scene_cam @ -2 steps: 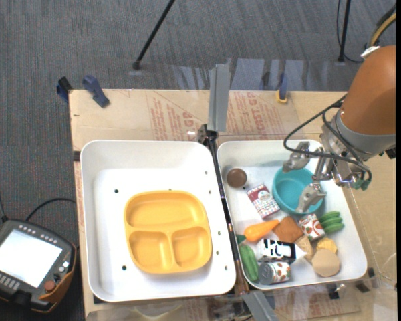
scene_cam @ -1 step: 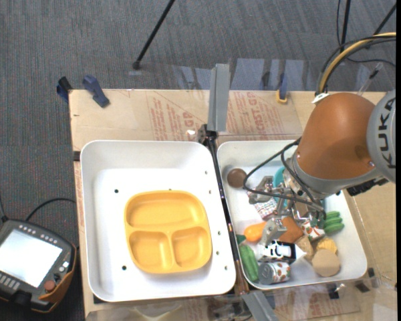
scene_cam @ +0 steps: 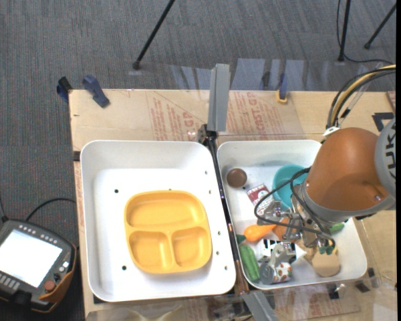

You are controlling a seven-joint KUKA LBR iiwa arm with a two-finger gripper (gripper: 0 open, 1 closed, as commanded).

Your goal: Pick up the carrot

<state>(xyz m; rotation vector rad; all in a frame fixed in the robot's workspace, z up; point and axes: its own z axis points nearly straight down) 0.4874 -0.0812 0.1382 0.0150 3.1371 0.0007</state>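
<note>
Carrot (scene_cam: 260, 232): lies in the right bin (scene_cam: 267, 149), near its left wall, thick end partly under the arm's cables.
Handling: likely a light, stiff, smooth toy; grip across its middle.
Gripper (scene_cam: 295, 236): beside the carrot; claw state cannot be told.
Neighbours: green cucumber (scene_cam: 249, 261) just below.

The divided plate (scene_cam: 167, 231) is yellow. Both bins (scene_cam: 103, 179) are white. The carrot (scene_cam: 260, 232) is orange, the bowl (scene_cam: 289, 178) is teal, the cucumber (scene_cam: 249, 262) is green, and the ball (scene_cam: 236, 176) is brown.
</note>
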